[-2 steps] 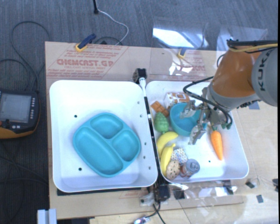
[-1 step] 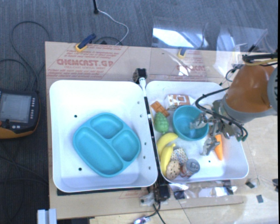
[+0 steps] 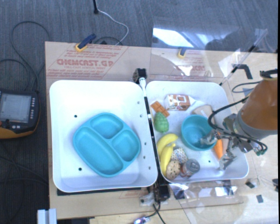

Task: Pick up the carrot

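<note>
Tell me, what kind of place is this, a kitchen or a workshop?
Most likely a robotics lab bench, not a kitchen. A robot arm reaches over two white bins holding toy food such as a banana, and a handheld control pendant lies on the carpet among cables.

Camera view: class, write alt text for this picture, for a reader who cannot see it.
A grey robot arm with an orange band reaches from the right, its gripper at an orange carrot in the right bin, beside a blue bowl, a banana and other toy foods. The left bin holds a blue divided plate.
</note>
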Available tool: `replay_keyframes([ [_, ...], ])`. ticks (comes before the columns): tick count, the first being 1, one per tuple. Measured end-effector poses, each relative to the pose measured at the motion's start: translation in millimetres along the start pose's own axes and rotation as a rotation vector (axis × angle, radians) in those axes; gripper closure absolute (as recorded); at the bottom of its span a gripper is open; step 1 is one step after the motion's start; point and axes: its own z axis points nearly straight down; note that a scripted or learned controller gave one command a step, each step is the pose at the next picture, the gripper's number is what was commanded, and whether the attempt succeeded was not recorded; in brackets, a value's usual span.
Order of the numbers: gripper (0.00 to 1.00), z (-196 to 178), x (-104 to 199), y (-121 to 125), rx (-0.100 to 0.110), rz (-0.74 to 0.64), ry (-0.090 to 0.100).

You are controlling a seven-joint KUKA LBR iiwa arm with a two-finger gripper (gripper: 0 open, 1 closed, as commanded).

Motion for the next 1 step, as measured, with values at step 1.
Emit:
replay_keyframes([
  [1, 1.0, -15.7, -7.2, -0.7, 0.008, -0.002, -0.015],
])
